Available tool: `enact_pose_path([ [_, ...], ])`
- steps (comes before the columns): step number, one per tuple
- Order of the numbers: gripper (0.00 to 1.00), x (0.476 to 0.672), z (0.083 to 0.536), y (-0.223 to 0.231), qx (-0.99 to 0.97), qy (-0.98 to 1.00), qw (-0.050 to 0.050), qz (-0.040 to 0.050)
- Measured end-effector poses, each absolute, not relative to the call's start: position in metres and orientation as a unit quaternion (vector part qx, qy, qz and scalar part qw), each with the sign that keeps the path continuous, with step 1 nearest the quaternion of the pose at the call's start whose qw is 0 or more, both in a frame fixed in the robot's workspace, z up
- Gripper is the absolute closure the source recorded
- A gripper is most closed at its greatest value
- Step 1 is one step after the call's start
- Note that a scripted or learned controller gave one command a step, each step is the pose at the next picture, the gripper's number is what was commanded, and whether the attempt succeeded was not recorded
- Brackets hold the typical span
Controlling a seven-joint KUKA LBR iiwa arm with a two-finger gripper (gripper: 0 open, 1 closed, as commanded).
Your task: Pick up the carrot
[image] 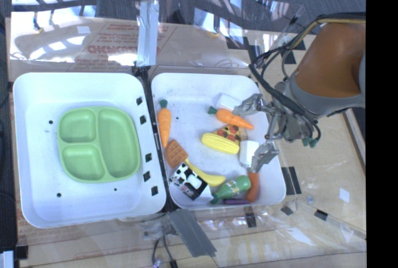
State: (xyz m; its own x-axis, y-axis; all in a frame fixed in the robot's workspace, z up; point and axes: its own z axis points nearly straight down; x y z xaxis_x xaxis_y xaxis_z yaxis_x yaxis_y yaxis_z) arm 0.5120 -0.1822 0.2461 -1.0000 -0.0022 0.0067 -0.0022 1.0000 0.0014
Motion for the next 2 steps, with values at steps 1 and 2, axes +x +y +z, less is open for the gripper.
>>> enact_pose_path([
  [1, 0.0, 0.5684, 0.0891, -0.1885, 0.075, -0.997, 0.006, -0.003],
  [2, 1.0, 0.571, 0.0986, -0.187, 0.08, -0.997, 0.005, -0.0026],
])
